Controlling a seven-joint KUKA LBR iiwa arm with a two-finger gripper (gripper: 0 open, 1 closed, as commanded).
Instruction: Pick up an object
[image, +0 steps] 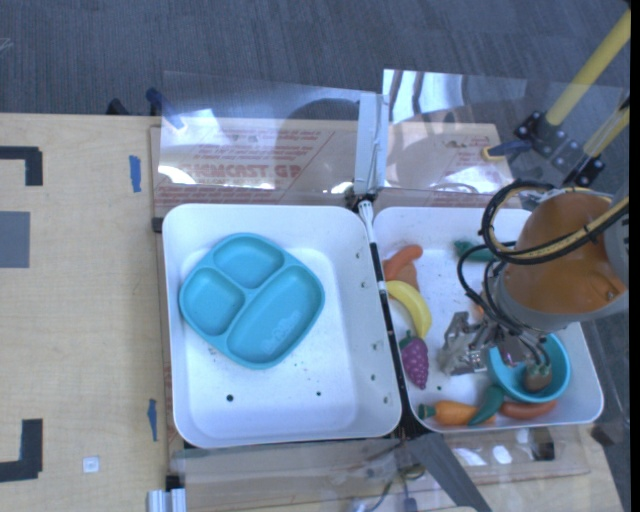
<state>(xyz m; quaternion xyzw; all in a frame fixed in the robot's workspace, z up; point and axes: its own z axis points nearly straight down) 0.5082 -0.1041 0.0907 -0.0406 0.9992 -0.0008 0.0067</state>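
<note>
Orange carrot (455, 410) hugs the right bin's (590, 405) front rim; pincer (462, 345) state unclear.

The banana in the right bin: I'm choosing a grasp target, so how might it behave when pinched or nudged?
The banana looks like smooth moulded plastic, so probably stiff, light and somewhat slippery. Its curved shape might let it pivot or slide rather than roll. It lies close to the grapes, so a nudge could push those too.
</note>
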